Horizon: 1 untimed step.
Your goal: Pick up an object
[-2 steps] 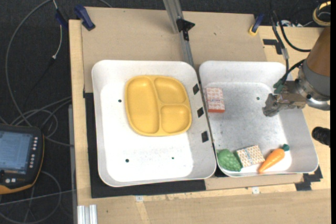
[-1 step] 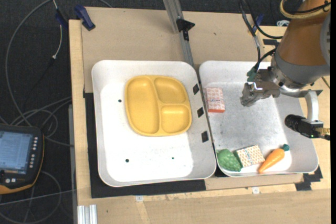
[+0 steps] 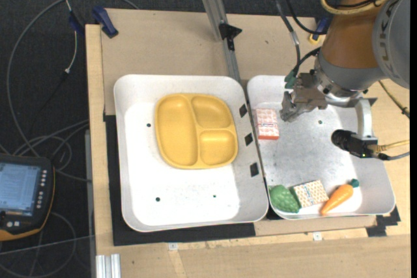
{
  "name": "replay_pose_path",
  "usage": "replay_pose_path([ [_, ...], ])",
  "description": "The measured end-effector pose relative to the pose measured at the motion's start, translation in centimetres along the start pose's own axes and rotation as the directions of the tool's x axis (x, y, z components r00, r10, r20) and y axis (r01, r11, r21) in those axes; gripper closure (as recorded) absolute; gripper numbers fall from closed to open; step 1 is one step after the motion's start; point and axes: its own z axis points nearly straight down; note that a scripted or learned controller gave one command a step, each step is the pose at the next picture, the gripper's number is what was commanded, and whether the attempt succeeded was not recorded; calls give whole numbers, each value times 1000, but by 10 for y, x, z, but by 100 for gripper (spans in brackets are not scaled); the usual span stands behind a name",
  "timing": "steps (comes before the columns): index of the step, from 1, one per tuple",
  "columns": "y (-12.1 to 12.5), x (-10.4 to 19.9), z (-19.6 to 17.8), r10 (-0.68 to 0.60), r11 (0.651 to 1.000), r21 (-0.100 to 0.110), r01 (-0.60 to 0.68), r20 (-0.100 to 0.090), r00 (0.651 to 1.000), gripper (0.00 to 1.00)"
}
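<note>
From the camera above, we see our gripper (image 3: 291,107) up over the right bin (image 3: 313,146), near the little pink box (image 3: 267,124), and we cannot tell its grip, so we think we must still go down to grab it.

A pale tan wooden counter (image 3: 169,42) carries a black mat (image 3: 116,205), and on that two shallow white plastic bins sit side by side, their inner edges touching. The left bin (image 3: 137,159) is nearer the counter's middle; the right bin (image 3: 313,153) reaches close to the counter's right edge.
</note>
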Motion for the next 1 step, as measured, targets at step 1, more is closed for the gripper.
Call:
replay_pose_path([
  [1,26,45,10,0,1000,1,0,0,1000,100],
])
